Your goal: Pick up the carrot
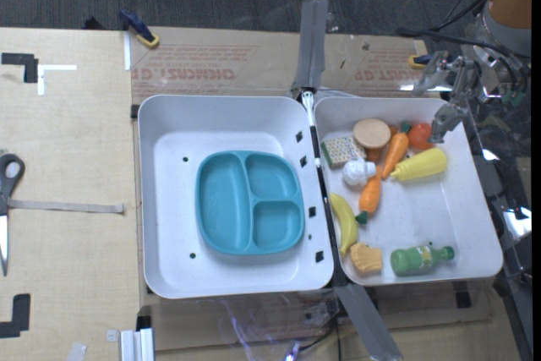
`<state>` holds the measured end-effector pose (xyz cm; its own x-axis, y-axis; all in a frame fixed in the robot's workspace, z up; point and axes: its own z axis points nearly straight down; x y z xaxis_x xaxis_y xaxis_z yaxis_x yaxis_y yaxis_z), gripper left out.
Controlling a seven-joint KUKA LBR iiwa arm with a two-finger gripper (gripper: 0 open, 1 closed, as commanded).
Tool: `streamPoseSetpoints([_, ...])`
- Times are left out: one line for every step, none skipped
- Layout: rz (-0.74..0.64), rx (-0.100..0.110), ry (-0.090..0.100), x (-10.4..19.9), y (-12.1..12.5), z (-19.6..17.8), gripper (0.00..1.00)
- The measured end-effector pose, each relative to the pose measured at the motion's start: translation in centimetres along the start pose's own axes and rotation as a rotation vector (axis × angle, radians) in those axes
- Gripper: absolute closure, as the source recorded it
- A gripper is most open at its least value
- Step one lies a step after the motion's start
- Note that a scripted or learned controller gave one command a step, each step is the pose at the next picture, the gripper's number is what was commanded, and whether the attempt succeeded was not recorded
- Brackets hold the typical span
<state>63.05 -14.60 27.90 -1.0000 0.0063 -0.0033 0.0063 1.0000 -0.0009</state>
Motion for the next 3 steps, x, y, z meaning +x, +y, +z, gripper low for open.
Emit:
streamPoseSetpoints([-0.006, 0.0, 0.0, -1.8, 0.5, 12.6, 0.0])
streamPoseSetpoints([-0.113, 0.005, -0.016, 2.8, 4.3, 17.7, 0.0])
streamPoseSetpoints([0.028, 0.001, -0.006, 6.1, 4.8, 18.4, 0.0])
